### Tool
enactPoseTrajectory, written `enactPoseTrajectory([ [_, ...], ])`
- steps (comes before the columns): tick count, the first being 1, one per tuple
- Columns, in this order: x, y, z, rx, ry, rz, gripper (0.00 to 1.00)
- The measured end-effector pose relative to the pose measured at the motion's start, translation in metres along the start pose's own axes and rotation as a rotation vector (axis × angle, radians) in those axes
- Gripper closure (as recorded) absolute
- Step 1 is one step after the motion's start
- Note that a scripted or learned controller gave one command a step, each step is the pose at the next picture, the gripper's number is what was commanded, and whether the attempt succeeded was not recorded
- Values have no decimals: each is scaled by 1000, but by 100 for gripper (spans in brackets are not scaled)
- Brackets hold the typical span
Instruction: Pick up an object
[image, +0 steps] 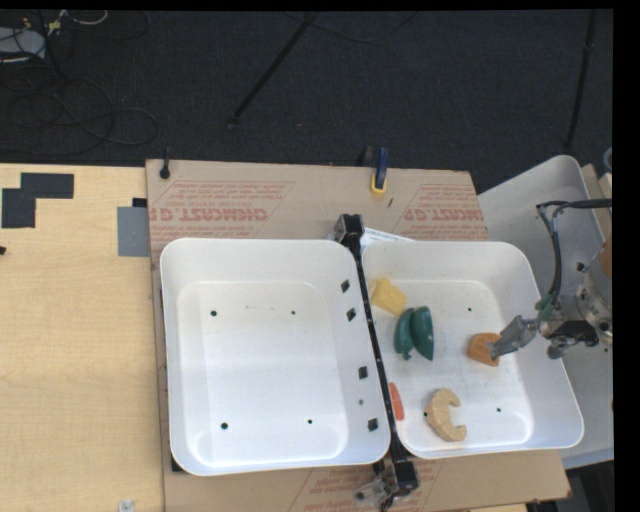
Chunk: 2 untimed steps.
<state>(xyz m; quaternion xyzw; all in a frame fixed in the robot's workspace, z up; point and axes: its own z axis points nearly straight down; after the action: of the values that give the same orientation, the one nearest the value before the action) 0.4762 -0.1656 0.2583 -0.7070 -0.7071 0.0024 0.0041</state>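
Note:
The right bin (540, 270) holds a yellow block (388, 296), a dark green object (414, 333), an orange piece (481, 348), a tan crescent (446, 415) and a small red-orange item (397, 402) against the divider. My gripper (527, 348) reaches in low over the bin's right side, open, with nothing between its fingers. Its left finger (508, 339) lies right beside the orange piece, touching or nearly touching its right edge. The arm itself is mostly cut off at the right edge of the view.
The left bin (175, 300) sits beside the right one, with a black divider (362, 340) between them. Both rest on a cardboard sheet (250, 205). A cable loop (553, 240) rises by the right bin's far right rim.

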Motion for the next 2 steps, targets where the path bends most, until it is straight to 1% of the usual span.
enactPoseTrajectory([
  [1, 18, 73, 157, 3, 0, -1, 0],
  [2, 67, 139, 170, -14, -10, -3, 0],
])
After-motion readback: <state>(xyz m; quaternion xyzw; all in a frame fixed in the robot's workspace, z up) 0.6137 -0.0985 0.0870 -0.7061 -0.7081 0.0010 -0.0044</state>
